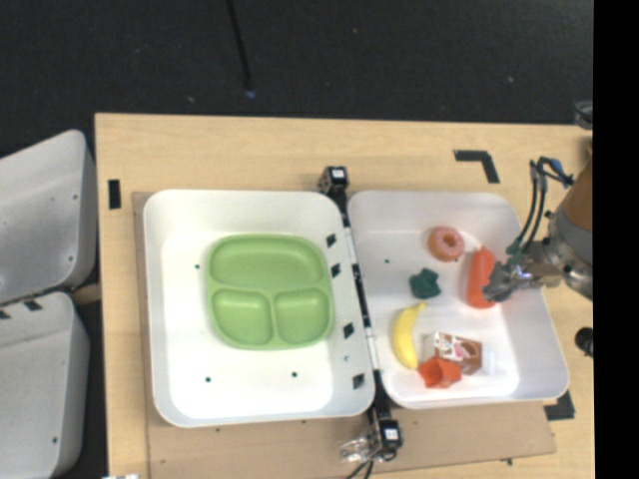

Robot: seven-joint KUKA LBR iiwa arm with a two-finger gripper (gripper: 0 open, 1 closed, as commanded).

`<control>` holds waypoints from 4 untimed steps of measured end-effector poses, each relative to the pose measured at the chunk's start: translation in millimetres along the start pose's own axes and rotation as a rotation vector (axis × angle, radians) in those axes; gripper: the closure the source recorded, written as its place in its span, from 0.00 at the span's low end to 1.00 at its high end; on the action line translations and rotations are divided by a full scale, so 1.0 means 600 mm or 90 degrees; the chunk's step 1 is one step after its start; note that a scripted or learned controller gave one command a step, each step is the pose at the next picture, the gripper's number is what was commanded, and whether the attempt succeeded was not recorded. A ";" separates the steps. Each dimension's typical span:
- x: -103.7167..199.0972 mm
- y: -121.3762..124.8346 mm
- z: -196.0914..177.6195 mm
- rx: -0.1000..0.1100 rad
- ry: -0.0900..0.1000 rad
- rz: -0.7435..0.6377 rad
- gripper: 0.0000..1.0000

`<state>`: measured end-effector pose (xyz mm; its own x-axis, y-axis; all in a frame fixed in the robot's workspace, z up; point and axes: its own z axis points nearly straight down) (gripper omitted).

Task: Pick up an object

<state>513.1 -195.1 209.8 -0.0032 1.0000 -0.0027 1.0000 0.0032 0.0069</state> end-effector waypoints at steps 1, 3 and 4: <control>-0.002 0.003 -0.054 0.001 0.000 0.000 1.00; 0.192 0.045 -0.049 0.004 0.003 -0.004 1.00; 0.266 0.042 -0.046 0.006 0.003 -0.002 1.00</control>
